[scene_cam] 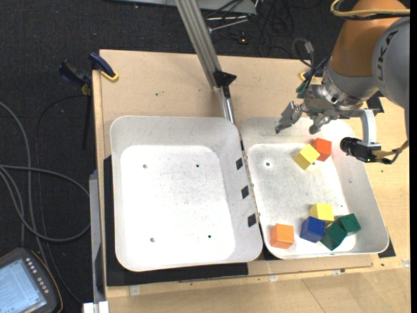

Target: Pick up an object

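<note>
The gripper (301,124) hangs over the far edge of the right bin (365,194), fingers (285,121) apart and holding nothing. Just beside it lie a yellow block (305,157) and an orange block (322,149), touching, both turned cornerwise to the bin's sides; being cubes, neither has a long axis. Five more blocks cluster at the near edge. The left bin (130,149) sits alongside on the worktop (163,77).

Table (163,83): pale wooden top, set against dark floor; two shallow white bins directly on it, side by side and touching; left bin (176,191) toward 9 o'clock; right bin (293,194) toward 3 o'clock; a blue-and-yellow clamp (98,67) grips the table corner at 10 o'clock; black matting (111,266) shows beneath the left bin's lower edge.
</note>
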`<state>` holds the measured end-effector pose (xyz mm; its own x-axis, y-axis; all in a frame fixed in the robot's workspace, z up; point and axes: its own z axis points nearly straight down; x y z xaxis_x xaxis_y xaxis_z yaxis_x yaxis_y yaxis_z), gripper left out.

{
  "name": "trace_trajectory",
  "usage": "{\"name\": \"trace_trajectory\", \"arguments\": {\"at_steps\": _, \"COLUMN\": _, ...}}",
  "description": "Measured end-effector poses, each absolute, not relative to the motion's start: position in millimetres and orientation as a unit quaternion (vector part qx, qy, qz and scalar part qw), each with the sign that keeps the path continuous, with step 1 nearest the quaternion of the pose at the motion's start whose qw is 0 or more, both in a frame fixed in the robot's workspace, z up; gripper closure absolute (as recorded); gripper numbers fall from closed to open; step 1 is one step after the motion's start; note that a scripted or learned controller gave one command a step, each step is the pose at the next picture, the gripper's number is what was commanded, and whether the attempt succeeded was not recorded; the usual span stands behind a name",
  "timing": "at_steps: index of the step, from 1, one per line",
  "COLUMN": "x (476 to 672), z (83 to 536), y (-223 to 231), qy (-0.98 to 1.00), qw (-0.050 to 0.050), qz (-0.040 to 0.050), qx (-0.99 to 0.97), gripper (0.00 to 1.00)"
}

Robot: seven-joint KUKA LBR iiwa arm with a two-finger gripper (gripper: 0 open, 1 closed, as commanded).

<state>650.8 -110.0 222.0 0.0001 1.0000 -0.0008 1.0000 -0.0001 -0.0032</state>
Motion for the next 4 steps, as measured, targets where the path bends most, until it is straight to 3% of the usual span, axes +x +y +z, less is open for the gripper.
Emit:
{"name": "trace_trajectory", "arguments": {"at_steps": 2, "x": 658.0, "z": 113, "y": -103, "qy": -0.708, "qw": 0.001, "qz": 0.0013, "qx": -0.706, "gripper": 0.0}}
{"name": "trace_trajectory", "arguments": {"at_steps": 3, "x": 659.5, "z": 127, "y": -104, "qy": -0.707, "qw": -0.001, "qz": -0.0006, "qx": -0.707, "gripper": 1.0}}
{"name": "trace_trajectory", "arguments": {"at_steps": 4, "x": 659.1, "z": 192, "y": -105, "qy": -0.708, "qw": -0.003, "qz": -0.0024, "qx": -0.707, "gripper": 1.0}}
